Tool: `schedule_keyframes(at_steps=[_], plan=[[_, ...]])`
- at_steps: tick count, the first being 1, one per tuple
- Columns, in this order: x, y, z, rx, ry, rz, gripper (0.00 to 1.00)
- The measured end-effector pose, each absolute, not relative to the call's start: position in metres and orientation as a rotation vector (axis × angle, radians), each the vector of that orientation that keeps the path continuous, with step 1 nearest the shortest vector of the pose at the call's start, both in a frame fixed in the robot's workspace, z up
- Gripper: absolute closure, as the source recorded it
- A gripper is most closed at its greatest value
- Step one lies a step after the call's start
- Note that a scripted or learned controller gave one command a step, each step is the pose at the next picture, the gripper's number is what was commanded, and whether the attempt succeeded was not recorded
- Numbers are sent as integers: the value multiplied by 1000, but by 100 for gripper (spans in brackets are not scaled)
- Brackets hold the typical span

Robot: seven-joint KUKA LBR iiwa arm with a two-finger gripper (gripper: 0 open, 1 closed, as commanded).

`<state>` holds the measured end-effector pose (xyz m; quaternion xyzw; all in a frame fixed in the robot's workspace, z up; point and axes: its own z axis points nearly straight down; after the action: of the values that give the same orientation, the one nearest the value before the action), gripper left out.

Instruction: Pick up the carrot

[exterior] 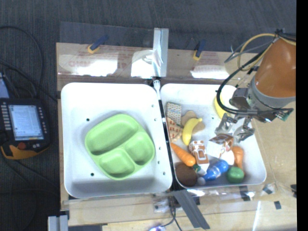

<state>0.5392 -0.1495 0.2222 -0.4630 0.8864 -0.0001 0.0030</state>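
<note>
The carrot point(183, 154), orange and tapered, lies in the right bin point(207, 91) near its left wall, pointing down to the right between a banana point(190, 129) and a brown round item point(186, 173). My gripper point(235, 127) hangs over the right part of that bin, well to the right of the carrot and slightly farther back. Its two metal fingers point(224, 125) stand apart, open, with nothing between them. They sit just above a brown and white carton point(220, 145).
The right bin also holds a cracker box point(173, 112), a small orange and white box point(198, 150), a blue bottle point(217, 170), a green item point(235, 174), an orange item point(238, 156) and a yellow item point(219, 108). A green divided plate point(120, 146) lies in the left bin point(77, 129).
</note>
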Motion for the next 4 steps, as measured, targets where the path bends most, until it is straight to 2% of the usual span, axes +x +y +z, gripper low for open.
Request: schedule_keyframes(at_steps=[1, 2, 3, 4], plan=[[484, -191, 162, -1697, 2645, 8, 100], [565, -174, 171, -1706, 2633, 3, 100], [592, -214, 127, -2067, 2362, 7, 100], [594, -220, 128, -2364, 2062, 4, 100]])
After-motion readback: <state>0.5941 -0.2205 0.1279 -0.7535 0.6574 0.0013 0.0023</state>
